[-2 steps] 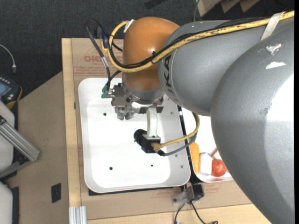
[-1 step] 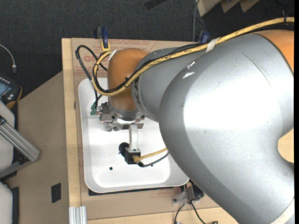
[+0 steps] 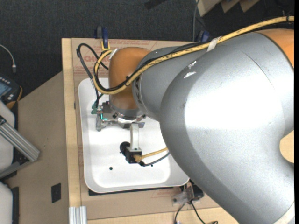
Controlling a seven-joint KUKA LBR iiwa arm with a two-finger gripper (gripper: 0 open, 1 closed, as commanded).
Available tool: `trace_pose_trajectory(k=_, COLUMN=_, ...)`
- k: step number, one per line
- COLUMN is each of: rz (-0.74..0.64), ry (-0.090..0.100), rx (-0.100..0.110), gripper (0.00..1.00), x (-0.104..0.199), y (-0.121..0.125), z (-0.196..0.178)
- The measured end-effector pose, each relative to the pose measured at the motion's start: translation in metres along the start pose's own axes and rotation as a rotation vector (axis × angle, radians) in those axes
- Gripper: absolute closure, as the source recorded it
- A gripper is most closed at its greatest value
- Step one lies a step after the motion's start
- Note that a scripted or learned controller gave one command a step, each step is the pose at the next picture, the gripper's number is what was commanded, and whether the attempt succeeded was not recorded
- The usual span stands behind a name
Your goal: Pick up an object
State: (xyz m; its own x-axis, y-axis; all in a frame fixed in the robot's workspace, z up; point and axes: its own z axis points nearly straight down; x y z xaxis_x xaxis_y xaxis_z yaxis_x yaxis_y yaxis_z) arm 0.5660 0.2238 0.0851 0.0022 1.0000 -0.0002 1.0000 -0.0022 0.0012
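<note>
Tiny black speck (image 3: 110, 168) in white bin (image 3: 93, 148)

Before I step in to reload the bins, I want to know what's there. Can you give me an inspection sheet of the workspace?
Surface: white bin on a tan bench; the grey arm covers the right side.
Job's things: nothing seen for sure; one small dark speck on the bin floor, too small to tell.
Clutter: nothing seen.
Grippers: claw under the orange band, over the bin's far left part.
Cables: yellow cable along the arm; black and yellow loops beside the wrist.
Surroundings: dark floor, blue clamp at the bench's far edge, metal rail at left.
</note>
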Motion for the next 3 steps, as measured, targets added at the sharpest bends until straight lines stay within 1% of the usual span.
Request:
trace_pose_trajectory(k=1, rz=0.005, ry=0.001, rx=-0.010, gripper=0.00, x=-0.068, y=-0.009, z=-0.140)
trace_pose_trajectory(k=2, rz=-0.011, ry=0.007, rx=-0.009, gripper=0.00, x=0.004, y=-0.025, z=-0.227)
trace_pose_trajectory(k=3, rz=-0.005, ry=0.001, rx=-0.001, gripper=1.00, x=0.000, y=-0.025, z=-0.232)
